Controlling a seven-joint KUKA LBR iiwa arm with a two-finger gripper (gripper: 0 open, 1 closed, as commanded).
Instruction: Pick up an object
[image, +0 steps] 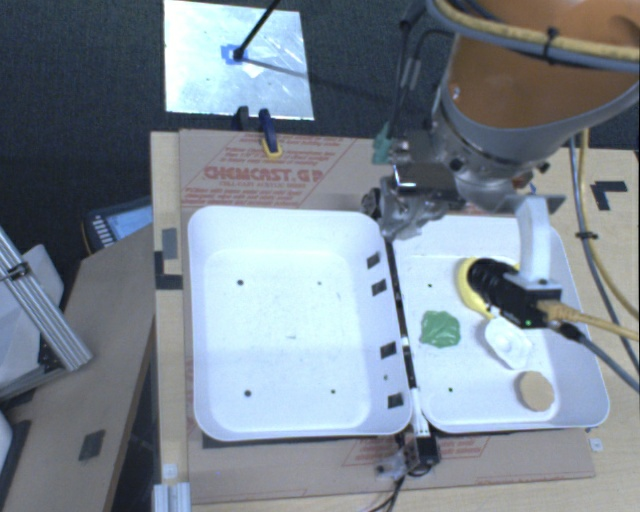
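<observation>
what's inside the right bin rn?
The right bin shows a green lump, a white piece, a tan disc and a yellow object, partly covered by the arm, which also hides the bin's far corner.

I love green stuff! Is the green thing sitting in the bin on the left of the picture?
No, the green thing lies in the right-hand bin, beside a white piece.

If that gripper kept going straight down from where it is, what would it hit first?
The gripper would likely meet the right bin at its far-left corner, bare floor or rim; depth is unclear. The green lump lies off that line.
</observation>
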